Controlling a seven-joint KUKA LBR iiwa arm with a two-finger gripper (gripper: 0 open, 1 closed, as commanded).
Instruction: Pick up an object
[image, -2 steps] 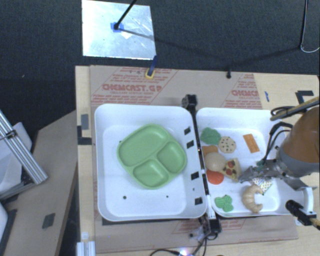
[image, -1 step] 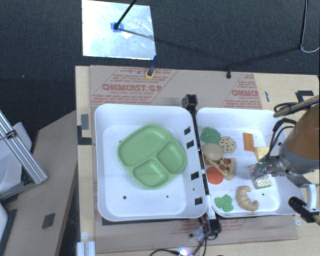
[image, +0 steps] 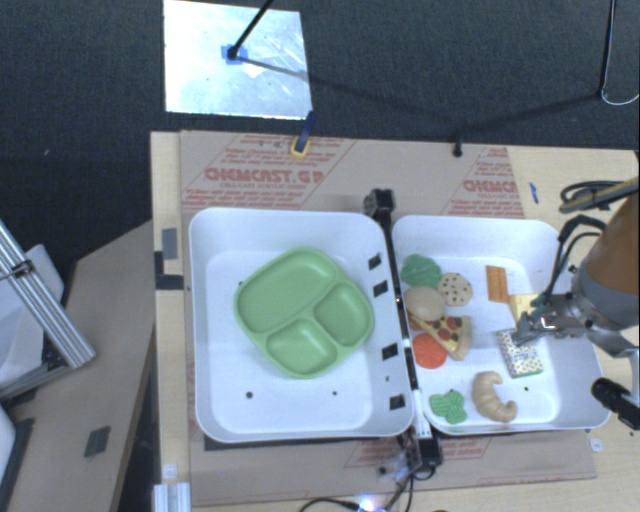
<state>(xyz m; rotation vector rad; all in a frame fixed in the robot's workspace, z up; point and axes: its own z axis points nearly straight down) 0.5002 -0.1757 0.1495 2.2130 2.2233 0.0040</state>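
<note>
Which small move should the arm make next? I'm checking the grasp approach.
Probably a short straight descent: the end effector hangs at the right bin, just above the speckled block, with the croissant apart from it.

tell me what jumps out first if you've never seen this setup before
The big green divided tray lies alone in the left bin. The right bin is crowded with small toy foods, among them a croissant and a pizza slice, and the gripper hangs just above a speckled block.
</note>
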